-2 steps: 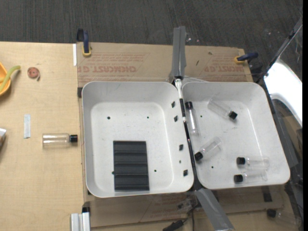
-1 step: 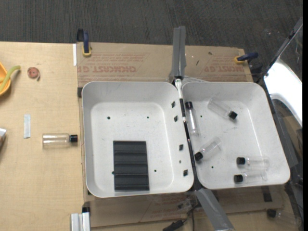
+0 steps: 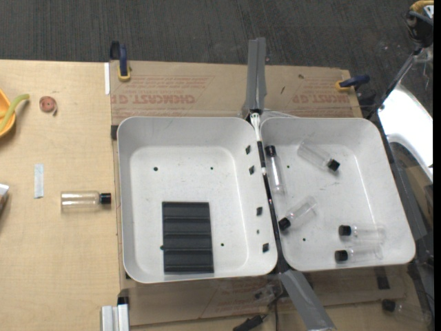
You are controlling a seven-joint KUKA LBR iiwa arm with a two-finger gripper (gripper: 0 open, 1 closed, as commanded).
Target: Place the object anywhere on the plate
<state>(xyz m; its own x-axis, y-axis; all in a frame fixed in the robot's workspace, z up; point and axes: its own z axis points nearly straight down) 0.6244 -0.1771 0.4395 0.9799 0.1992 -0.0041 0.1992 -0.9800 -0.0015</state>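
Observation:
A dark ribbed rectangular plate (image 3: 187, 238) lies flat in the left bin (image 3: 138, 185), toward its front edge. Several clear vials with black caps lie scattered in the right bin (image 3: 386, 185). One vial (image 3: 273, 169) lies along the left wall, and another vial (image 3: 318, 157) lies near the back middle. A third vial (image 3: 298, 214) lies tilted at the front left. Two more rest near the front right corner, the vial (image 3: 363, 234) behind and the vial (image 3: 358, 254) in front. Nothing rests on the plate.
A loose vial (image 3: 83, 199) lies on the wooden bench left of the bins, beside a small white strip (image 3: 38, 181). A yellow object (image 3: 7, 112) sits at the far left edge. Clamps (image 3: 118, 54) hold the cardboard sheet (image 3: 207, 88) behind the bins.

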